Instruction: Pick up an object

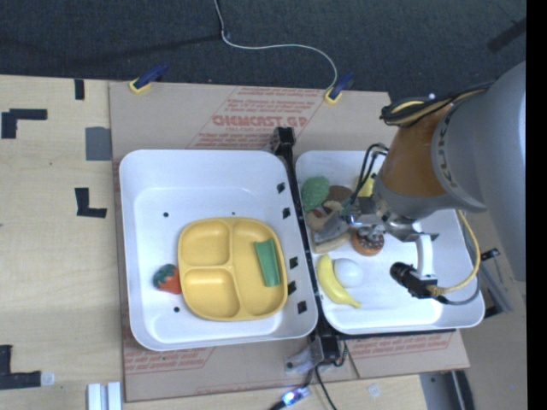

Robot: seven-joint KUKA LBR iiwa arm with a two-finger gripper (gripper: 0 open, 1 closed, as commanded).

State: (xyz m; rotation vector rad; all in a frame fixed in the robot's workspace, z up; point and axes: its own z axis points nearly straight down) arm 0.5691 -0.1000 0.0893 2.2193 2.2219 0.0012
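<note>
Where the grey arm with its orange band (pixel 410 156) leans in over the right white bin (pixel 453 314), its bulk hides much of that bin's far side, and the gripper (pixel 363 225) beneath the wrist is a small dark metallic cluster that is hard to make out. Whether anything sits in its grasp cannot be told from this slanted view. It hangs low among a crowd of small items: a green leafy-looking object (pixel 314 190) against the dividing wall, a brownish flat piece (pixel 327 223) just beside it, partly covered by the gripper, and a small round brown-and-red item (pixel 369 244) touching or just below the gripper. Nearer the front of the same bin lie a yellow plastic banana (pixel 335 284) and a white egg-shaped object (pixel 348 272), touching each other.

The left white bin (pixel 141 178) holds a yellow divided plastic plate (pixel 214 272) bearing a green rectangular block (pixel 268 263) in its right compartment; a red-and-green strawberry-like toy (pixel 167 278) rests against the plate's left edge, its shape blurred.
</note>
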